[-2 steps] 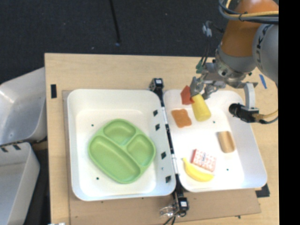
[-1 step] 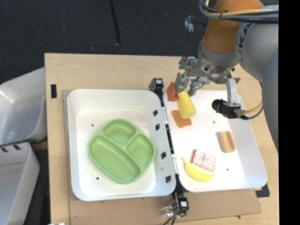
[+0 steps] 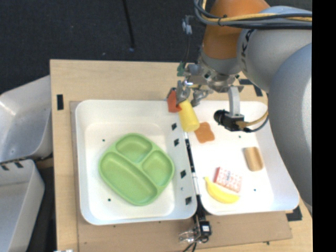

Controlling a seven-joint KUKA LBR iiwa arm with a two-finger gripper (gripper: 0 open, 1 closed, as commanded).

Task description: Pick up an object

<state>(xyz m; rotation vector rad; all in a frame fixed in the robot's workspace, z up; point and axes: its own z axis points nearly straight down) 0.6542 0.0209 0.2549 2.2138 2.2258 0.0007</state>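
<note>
Jaws of my gripper (image 3: 185, 100) clench a yellow plastic cylinder (image 3: 188, 116), lifted over the divider between both bins, far side. Pick looks done; only holding firm remains, I judge.

Bench (image 3: 105, 77) carries two bins side by side: left bin (image 3: 89, 119), right bin (image 3: 273, 182), touching along the middle divide. Divided plate (image 3: 136, 168) lies in left bin, centre to near side. Gripper (image 3: 185, 100) sits over far end of the divide; cylinder piece (image 3: 188, 116) just below it, tilted, straddling the divide. Small block (image 3: 172, 102) just left of gripper. In right bin: flat piece (image 3: 205, 133) far left; bread roll (image 3: 253, 158) right of centre; wrapped packet (image 3: 228, 178) nearer; banana (image 3: 220, 191) nearest, touching packet.
</note>
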